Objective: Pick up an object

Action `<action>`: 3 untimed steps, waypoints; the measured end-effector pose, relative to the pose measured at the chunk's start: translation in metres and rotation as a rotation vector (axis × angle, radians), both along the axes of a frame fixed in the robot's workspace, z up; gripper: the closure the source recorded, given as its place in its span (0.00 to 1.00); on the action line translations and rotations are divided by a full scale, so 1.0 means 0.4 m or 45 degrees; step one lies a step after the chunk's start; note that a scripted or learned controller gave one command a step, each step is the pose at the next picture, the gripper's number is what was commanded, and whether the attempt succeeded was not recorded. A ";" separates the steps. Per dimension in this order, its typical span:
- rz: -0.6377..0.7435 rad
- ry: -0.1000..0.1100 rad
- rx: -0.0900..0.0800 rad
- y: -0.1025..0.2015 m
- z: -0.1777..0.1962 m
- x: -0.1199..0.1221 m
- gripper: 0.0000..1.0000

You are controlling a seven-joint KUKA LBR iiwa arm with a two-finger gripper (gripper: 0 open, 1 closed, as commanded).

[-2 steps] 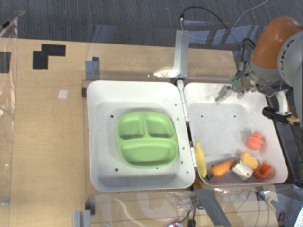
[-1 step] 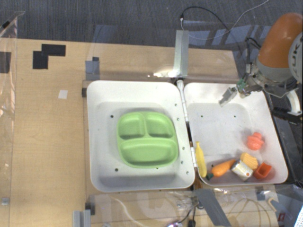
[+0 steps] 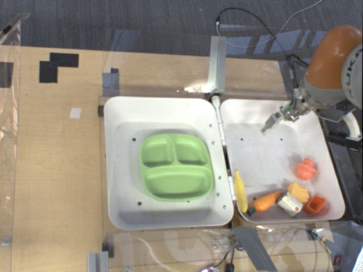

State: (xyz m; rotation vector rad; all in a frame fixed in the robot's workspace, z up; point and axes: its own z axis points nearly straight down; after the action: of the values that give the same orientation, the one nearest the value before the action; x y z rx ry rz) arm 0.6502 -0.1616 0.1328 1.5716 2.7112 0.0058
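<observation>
A pale wooden counter (image 3: 51, 169) fills most of the view. Dark grey carpet (image 3: 142, 10) runs along the 12 o'clock edge. Black tape marks (image 3: 57, 66) sit toward 10 o'clock. A clear acrylic panel (image 3: 11, 95) stands at 9 o'clock. Black cables (image 3: 255, 18) loop at 1 o'clock.

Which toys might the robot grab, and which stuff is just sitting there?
For the job: gripper, banana, carrot, pink toy, yellow-white toy, orange cup.
Just sitting: green plate, left bin, right bin.
</observation>
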 end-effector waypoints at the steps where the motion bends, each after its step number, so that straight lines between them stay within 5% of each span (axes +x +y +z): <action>1: 0.362 -0.008 -0.005 0.060 -0.106 -0.138 0.00; 2: 0.389 -0.005 -0.002 0.156 -0.108 -0.036 0.00; 3: 0.265 0.016 0.005 0.141 -0.111 0.025 0.00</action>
State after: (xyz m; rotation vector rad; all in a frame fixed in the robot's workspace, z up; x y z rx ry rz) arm 0.6601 -0.1051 0.0882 1.2865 2.8716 0.0024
